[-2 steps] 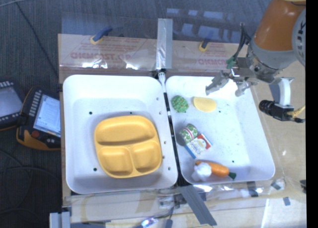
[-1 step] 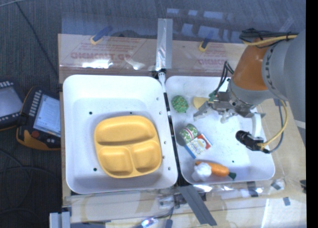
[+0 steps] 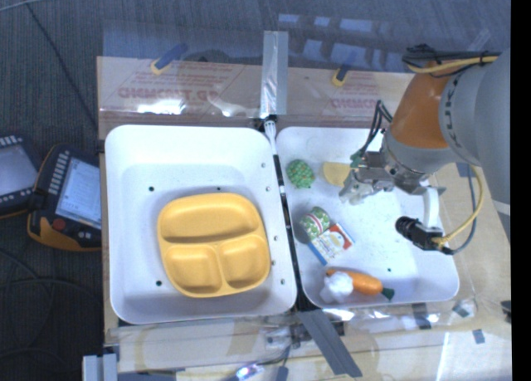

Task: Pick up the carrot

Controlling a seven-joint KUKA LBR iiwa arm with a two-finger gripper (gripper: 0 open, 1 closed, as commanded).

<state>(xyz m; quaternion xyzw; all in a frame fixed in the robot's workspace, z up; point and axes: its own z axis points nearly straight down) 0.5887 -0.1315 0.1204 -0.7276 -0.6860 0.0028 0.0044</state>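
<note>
- Camera view: two white bins are set side by side; the left bin (image 3: 133, 163) holds a yellow tray (image 3: 214, 242), and the right bin (image 3: 431, 284) holds the loose items, presumably so that picks are made from one side.
- The carrot (image 3: 362, 282) is seen lying flat near the front edge of the right bin, at about 6 o'clock from that bin's middle, its orange body pointing toward 9 o'clock and its green end toward 3 o'clock.
- A white lump (image 3: 338, 287) is seen touching the carrot's 9 o'clock end; a grasp there is judged likely to be crowded.
- A green-and-white can (image 3: 315, 224) with a red-edged packet (image 3: 334, 242) just beside it lies at about 11 o'clock from the carrot, apart from it.
- A green ball (image 3: 300, 173) and a pale yellow piece (image 3: 335, 173) are placed toward the rear of the bin, well apart from the carrot.
- The claw (image 3: 358, 188) is held low over the rear half of the right bin, near the yellow piece; whether it is spread or pressed together cannot be told, and nothing is seen between its tips.
- From the claw, the carrot lies at roughly 6 o'clock, well apart, with the can and packet off to the 7 o'clock side of that line.
- The pick is judged not yet begun; a move toward the front edge would be needed.
</note>
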